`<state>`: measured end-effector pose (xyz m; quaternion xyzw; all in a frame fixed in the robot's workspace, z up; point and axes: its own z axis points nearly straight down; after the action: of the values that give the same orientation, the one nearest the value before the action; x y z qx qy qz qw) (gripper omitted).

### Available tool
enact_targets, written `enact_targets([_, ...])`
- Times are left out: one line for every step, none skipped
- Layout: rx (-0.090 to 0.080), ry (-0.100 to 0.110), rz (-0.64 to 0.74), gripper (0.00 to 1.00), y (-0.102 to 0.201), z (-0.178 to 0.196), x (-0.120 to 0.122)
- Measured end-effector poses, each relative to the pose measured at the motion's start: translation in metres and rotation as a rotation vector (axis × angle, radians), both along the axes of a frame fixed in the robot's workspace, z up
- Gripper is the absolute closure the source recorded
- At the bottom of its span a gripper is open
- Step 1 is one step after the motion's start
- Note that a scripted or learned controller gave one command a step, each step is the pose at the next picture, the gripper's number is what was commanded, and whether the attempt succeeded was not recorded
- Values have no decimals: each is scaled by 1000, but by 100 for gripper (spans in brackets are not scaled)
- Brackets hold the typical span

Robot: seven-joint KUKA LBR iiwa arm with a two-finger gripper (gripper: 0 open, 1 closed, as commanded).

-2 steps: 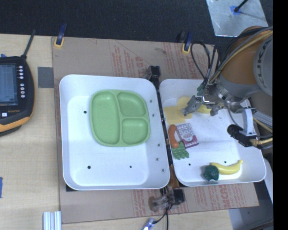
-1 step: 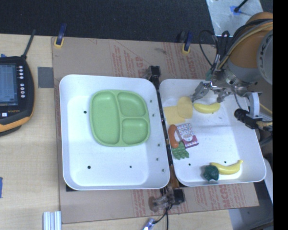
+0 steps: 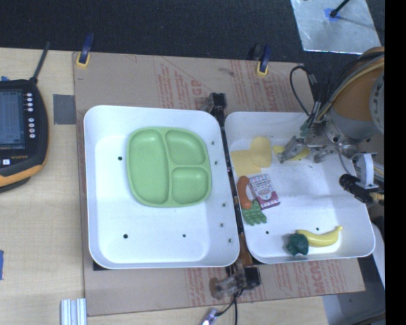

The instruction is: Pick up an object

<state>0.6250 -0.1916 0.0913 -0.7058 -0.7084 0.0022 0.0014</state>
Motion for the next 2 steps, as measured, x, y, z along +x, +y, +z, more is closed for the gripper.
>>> enact_targets([12, 12, 3, 0, -17, 0, 30])
enact_targets([0, -1, 1, 0, -20, 1, -22])
